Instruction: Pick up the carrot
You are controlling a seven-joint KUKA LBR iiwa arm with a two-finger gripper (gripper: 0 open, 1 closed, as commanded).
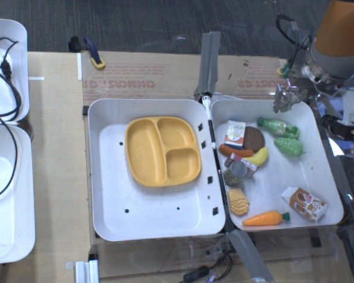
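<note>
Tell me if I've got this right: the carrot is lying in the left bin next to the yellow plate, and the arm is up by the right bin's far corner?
Not quite. The camera view shows the carrot in the right bin, near its front edge. The yellow plate sits alone in the left bin. The rest is right.

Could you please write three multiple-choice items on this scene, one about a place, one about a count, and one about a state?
1. Where does the carrot lie?
A. On the yellow plate
B. Near the front wall of the right bin
C. On the cardboard behind the bins

2. How many compartments does the yellow plate have?
A. Two
B. Three
C. Five

3. How does the gripper stand to the carrot?
A. Clamped around it
B. Touching its green end
C. Apart from it, over the right bin's far rim

Answers: 1 B, the carrot rests by the near edge of the right bin. 2 B, one long section and two smaller ones. 3 C, the whole pile of toy food lies between them.
</note>
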